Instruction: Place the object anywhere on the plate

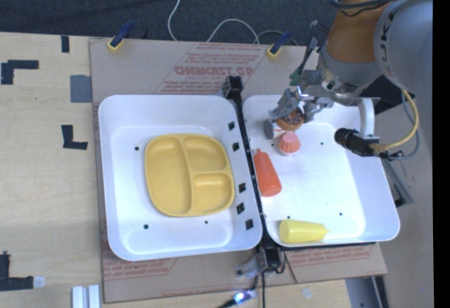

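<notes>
Camera view shows me the end effector [288,115] low in the right bin [365,187], near its back-left corner, and a small orange-brown object [290,119] sits between its fingers, so it is clamped on it. Just below it lies a pink cupcake [289,144]. An orange carrot [266,173] lies along the divider, and a yellow piece [302,231] near the front edge. The yellow plate [188,174] is in the left bin [119,159].
</notes>
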Controlling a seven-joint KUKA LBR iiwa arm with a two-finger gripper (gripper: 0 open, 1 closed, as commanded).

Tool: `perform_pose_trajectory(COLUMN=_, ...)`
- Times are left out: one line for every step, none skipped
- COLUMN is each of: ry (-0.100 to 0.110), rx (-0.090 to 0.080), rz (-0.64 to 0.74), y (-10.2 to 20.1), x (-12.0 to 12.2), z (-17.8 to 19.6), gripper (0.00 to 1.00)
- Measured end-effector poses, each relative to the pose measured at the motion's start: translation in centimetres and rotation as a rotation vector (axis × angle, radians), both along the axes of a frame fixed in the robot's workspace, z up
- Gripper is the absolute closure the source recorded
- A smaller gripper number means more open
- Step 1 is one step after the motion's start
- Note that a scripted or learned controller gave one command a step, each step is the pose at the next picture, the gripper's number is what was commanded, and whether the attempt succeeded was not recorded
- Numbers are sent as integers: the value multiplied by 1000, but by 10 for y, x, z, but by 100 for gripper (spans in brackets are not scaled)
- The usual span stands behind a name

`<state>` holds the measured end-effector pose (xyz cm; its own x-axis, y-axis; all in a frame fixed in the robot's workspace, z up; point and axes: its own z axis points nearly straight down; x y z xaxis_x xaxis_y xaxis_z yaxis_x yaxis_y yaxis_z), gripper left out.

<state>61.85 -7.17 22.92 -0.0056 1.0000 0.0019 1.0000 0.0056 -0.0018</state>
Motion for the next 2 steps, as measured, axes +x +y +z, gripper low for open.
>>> perform_pose_trajectory(ry=2, rx=0, rz=1, y=54, x=-10, z=-12, gripper=100)
perform_pose_trajectory(ry=2, rx=0, rz=2, y=113, x=-27, z=-17, gripper=100)
